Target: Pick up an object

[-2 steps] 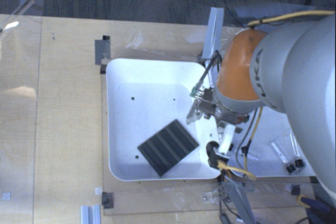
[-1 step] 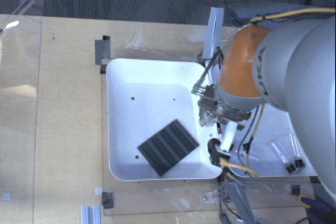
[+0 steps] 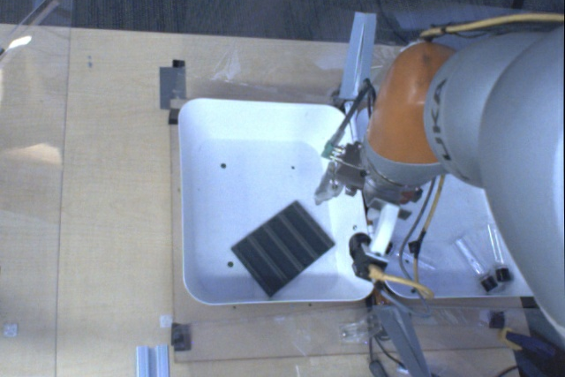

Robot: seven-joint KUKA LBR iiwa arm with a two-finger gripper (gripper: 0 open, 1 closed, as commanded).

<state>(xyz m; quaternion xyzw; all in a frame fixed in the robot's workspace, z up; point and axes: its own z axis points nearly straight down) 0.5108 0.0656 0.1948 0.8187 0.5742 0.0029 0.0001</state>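
While the tool point(image 3: 340, 181) hangs near the left bin's point(image 3: 203, 216) right edge, grip state unclear, ribbed pad point(image 3: 282, 247) below-left.

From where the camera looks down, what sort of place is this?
Probably a robotics lab or test cell: a grey arm with an orange band, shallow white bins on a wooden bench, and loose cables.

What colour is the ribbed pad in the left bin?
Dark grey, nearly black, ribbed pad, in the camera view.

Black ribbed pad point(image 3: 282, 247) — white bin point(image 3: 212, 137) (speckled)
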